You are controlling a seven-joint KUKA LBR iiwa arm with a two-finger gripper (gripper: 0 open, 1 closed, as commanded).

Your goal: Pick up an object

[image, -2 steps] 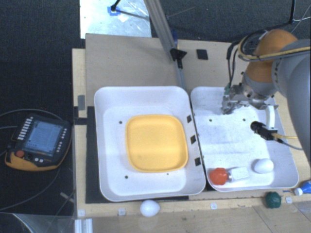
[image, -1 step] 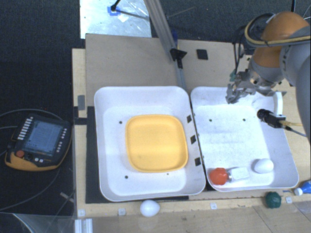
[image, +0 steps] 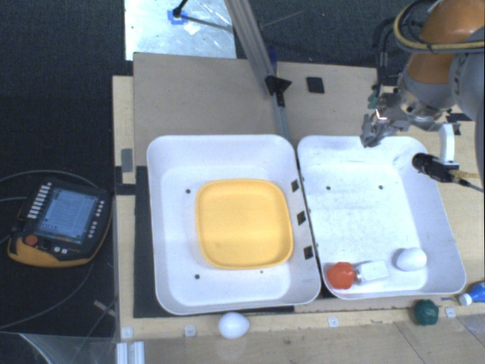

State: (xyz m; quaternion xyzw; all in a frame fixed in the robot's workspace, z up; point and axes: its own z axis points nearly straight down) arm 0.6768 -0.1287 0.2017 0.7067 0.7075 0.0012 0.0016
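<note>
Two shallow white bins sit side by side on the bench: the left bin [image: 170, 203] and the right bin [image: 379, 203]. Hard to make out: the gripper [image: 371, 136], small, dark and blurred against the far rim of the right bin, so whether it is open or closed cannot be told; nothing is seen in its grasp. Partly cut off: the arm [image: 439, 44], whose grey body and orange band enter at the upper right corner, and a small blue item [image: 474, 294] at the right edge. Left bin, one item: a yellow square plate [image: 244, 224] lying flat in the middle. Right bin, three items, all along the near wall: a red ball [image: 341, 274] at the near left corner, a small white block [image: 373, 271] just beside it, possibly touching, and a white egg-shaped object [image: 411, 259] further right. Outside the bins, on the bench's near edge: one white egg-shaped object [image: 233, 325] and one dark green ball [image: 425, 312]. Arm pose: reaching in from the right, wrist bent downward, gripper well apart from the three items.
</note>
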